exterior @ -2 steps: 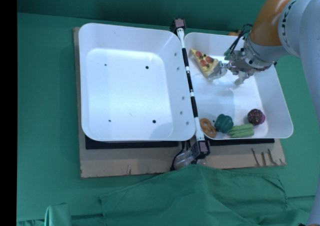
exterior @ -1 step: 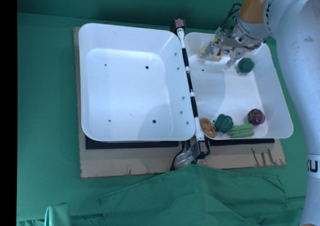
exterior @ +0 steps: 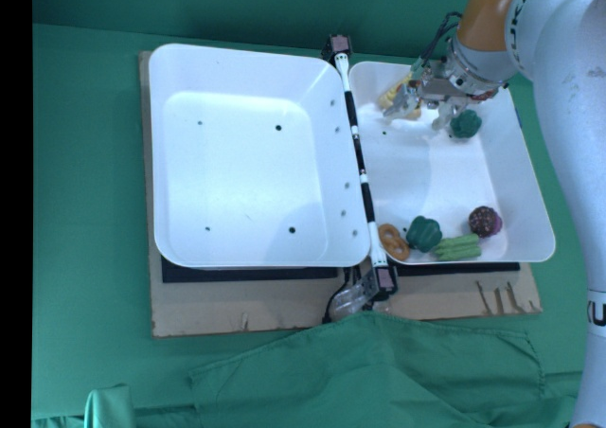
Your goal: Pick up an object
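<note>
A green cloth covers the bench, with a cardboard sheet (exterior: 237,314) under two white bins. The gripper (exterior: 419,115) hangs over the far end of the right bin (exterior: 535,227); its fingers are spread apart with nothing between them. A yellow object (exterior: 391,95) lies just beside the left finger, partly hidden. A small dark green object (exterior: 465,124) sits just right of the gripper. At the near end of that bin lie a pretzel (exterior: 394,241), a green pepper (exterior: 423,233), a light green piece (exterior: 457,247) and a dark red ball (exterior: 485,221). The left bin (exterior: 237,156) lies alongside, a black-and-white striped bar (exterior: 357,147) between them.
</note>
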